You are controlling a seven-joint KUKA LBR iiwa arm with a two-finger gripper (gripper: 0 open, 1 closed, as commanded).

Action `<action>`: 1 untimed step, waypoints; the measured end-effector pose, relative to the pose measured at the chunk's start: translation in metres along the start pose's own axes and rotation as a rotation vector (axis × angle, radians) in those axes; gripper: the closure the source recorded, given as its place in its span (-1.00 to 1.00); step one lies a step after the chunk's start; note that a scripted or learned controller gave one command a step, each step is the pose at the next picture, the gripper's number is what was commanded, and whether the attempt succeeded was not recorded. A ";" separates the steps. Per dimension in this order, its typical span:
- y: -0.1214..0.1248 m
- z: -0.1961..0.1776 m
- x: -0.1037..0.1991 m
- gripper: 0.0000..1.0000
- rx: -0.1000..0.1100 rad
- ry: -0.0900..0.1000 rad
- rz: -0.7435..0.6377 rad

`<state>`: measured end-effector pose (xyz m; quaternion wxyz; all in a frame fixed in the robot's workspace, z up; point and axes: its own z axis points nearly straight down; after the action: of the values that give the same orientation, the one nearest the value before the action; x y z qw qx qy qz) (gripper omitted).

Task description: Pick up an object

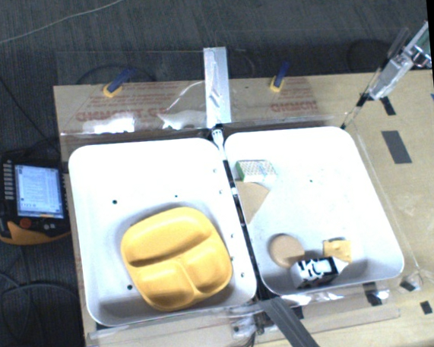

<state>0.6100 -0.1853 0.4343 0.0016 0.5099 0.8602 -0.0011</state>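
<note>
Whether the pincer is open, closed or gripping anything cannot be told. While that stays unclear, the things to pick lie plain in the two bins. The left bin [89,189] carries one yellow divided tray [177,255], which sits towards its near right corner, close to the wall shared with the right bin [356,186]. In the right bin, a small green-and-white packet [255,170] lies near the far left corner, and a tan cardboard wedge [252,200] lies just beside it along the left wall. Towards the near edge a brown round disc [285,248], a black-and-white object [315,268] and a small yellow block [337,249] crowd together, touching or nearly so. Beyond the bench's left edge rests a handheld screen unit [30,197]. At the bench's far right corner a thin metal rod [398,67] slants.
</note>
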 end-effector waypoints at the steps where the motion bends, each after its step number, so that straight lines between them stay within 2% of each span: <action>1: 0.031 0.000 0.019 1.00 -0.001 0.003 0.098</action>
<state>0.6280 -0.1533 0.4338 0.0007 0.5516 0.8341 0.0003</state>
